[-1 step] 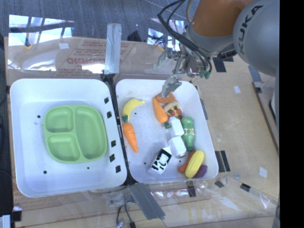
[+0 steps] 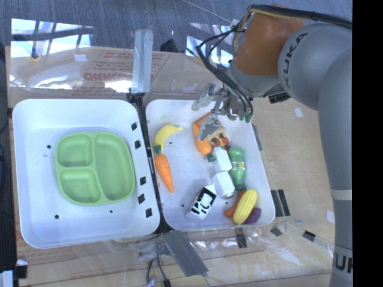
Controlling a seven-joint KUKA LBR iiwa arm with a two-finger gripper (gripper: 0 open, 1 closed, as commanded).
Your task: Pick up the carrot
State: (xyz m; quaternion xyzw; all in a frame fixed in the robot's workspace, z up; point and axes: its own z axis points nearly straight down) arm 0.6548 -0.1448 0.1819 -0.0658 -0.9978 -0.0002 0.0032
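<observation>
The carrot (image 2: 164, 171), orange with a small green top, lies in the right bin (image 2: 179, 217) close to its left wall, pointing down and to the right. My gripper (image 2: 220, 107) hangs over the far part of the same bin, well up and to the right of the carrot. It is open, and I see nothing between its fingers. An orange toy piece (image 2: 202, 128) lies just below it.
A yellow banana (image 2: 166, 134) lies right above the carrot. Right of the carrot, several toys crowd the bin: a white bottle (image 2: 222, 160), a green bottle (image 2: 237, 163), a black-and-white box (image 2: 203, 202), corn (image 2: 245, 205). The left bin (image 2: 30, 220) holds a green divided plate (image 2: 96, 167).
</observation>
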